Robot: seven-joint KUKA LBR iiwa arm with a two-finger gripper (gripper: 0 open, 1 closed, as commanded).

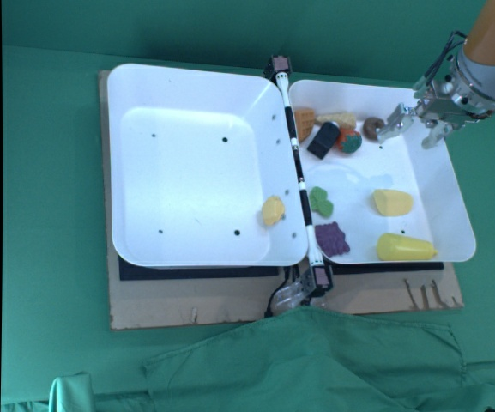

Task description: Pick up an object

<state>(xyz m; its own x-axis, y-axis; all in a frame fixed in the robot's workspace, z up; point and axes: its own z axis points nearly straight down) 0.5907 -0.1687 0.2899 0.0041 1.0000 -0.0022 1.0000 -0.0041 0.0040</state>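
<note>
You have bright, even overhead light with a cool green-blue cast. The left bin (197, 174) floor is close to washed out; mild glare also sits on the right bin (436, 191). Shadows are soft and short. Focus is slightly soft throughout, and small items lack crisp edges.

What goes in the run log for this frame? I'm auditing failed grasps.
phase: approach | gripper: open, holding nothing, above right bin far side | nearest: brown ring | left bin: yellow piece
</note>
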